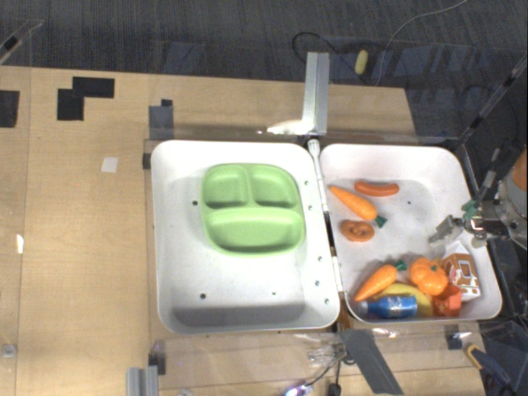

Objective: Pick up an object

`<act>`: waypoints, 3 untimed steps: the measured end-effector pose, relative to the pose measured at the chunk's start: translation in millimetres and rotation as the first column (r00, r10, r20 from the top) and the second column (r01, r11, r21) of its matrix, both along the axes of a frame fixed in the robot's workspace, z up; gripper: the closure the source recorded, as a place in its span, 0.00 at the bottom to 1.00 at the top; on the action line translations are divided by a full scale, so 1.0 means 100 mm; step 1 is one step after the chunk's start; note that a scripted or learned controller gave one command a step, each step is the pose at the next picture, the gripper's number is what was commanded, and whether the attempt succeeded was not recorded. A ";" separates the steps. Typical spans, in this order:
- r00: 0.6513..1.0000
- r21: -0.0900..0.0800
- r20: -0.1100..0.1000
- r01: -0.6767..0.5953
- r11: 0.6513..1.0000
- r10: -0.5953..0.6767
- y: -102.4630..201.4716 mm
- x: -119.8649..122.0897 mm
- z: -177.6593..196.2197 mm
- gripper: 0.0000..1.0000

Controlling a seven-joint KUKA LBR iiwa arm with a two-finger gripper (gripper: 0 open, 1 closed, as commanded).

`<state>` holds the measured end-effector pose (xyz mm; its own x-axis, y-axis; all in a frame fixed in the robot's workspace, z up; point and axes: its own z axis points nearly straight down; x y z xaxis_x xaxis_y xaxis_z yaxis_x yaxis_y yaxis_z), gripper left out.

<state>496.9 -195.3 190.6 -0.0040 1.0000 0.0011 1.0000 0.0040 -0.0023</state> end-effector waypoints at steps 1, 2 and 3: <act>0.961 0.000 0.002 -0.277 0.961 0.277 0.38 0.74 -0.86 0.00; 0.944 -0.006 0.012 -0.329 0.944 0.329 0.48 1.38 -1.02 0.00; 0.943 -0.003 0.013 -0.332 0.943 0.332 0.50 1.39 -0.92 1.00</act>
